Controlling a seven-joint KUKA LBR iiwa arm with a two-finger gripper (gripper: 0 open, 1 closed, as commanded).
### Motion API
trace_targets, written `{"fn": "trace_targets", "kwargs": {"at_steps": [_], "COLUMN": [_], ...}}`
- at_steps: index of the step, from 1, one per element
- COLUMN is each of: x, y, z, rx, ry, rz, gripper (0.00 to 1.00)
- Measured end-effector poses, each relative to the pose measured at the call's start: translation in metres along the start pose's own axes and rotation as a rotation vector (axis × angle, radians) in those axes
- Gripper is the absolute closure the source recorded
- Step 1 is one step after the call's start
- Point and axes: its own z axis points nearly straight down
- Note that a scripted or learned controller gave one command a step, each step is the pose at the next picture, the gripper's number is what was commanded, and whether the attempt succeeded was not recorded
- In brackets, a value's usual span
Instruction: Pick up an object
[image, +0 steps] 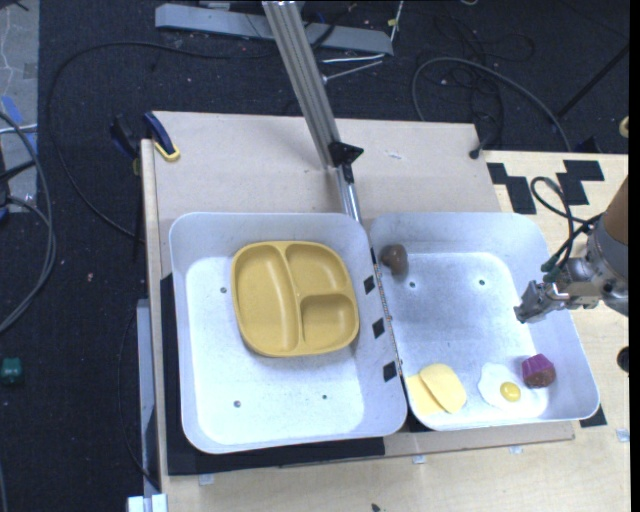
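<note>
Purple object (538, 371): small, rounded, lying near the front right corner of the right bin (470, 300), just beside the fried-egg piece and apart from the gripper.
Fried-egg piece (505, 388): white with a yellow centre, flat on the bin floor at the front edge, left of the purple object.
Yellow piece (440, 389): pale, flat, oval, in the front left corner of the right bin, overlapping a second pale yellow slab beneath it.
Brown object (394, 259): small, roundish, at the rear left corner of the right bin, close to the divide between the bins.
Gripper (530, 305): above the right side of the right bin, behind the purple object and clear of it; nothing is seen between the fingers, and whether they are apart or together cannot be told.
Arm (612, 245): enters from the right edge, with cabling at the wrist.
Yellow tray (296, 297): three-compartment plate, resting in the upper middle of the left bin (210, 400).
Metal pole (310, 85): slants from the top down to the rear junction of the bins.
</note>
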Motion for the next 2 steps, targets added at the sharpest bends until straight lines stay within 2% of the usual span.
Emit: {"fn": "trace_targets", "kwargs": {"at_steps": [2], "x": [0.119], "y": [-0.002], "z": [-0.003], "rx": [0.007], "ry": [0.005], "rz": [-0.006], "gripper": [1.00]}}
